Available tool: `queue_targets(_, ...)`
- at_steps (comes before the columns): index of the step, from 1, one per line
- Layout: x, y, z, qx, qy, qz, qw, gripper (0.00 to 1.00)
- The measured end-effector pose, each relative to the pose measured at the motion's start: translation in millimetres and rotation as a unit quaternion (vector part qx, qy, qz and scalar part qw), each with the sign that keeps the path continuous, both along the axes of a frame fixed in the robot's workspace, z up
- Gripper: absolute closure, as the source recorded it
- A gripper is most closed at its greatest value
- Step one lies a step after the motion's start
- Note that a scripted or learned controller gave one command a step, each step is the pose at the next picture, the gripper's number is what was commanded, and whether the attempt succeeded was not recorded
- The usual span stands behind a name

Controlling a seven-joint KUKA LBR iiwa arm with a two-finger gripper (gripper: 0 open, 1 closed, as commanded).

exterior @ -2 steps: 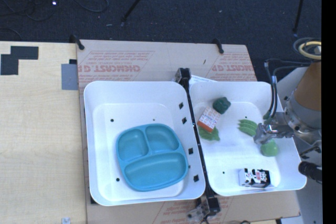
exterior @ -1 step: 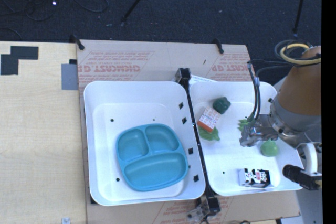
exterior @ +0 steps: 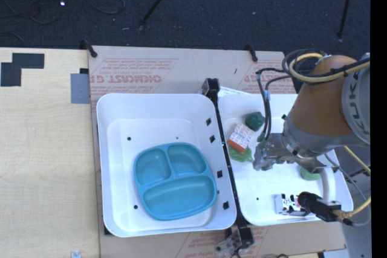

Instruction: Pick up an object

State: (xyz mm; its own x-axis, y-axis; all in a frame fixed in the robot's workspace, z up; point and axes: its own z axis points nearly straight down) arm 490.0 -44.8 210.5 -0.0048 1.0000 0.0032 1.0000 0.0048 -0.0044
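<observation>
The arm (exterior: pixel 323 107) reaches in from the right over the right bin (exterior: pixel 257 213), and its hand (exterior: pixel 264 161) hangs low near the middle of that bin. From this angle I cannot tell whether the hand is wide or narrow, and I see nothing held in it. Just beside it lies a small orange-and-white carton (exterior: pixel 241 137), tilted, resting partly on a flat green piece (exterior: pixel 240 155) that comes close to the hand. A dark green lump (exterior: pixel 254 121) sits a little further back, near the carton. A pale green object (exterior: pixel 309 174) peeks out under the arm's wrist. The left bin (exterior: pixel 115 130) holds a blue divided plate (exterior: pixel 175 181). Both bins stand on cardboard (exterior: pixel 151 72) on the pale desk (exterior: pixel 42 160).
</observation>
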Motion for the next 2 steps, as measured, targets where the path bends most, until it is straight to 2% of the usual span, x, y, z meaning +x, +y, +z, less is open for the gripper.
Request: queue_targets(2, -2, 102, 12, -0.0008, -0.001, 0.000, 1.0000, 1.00)
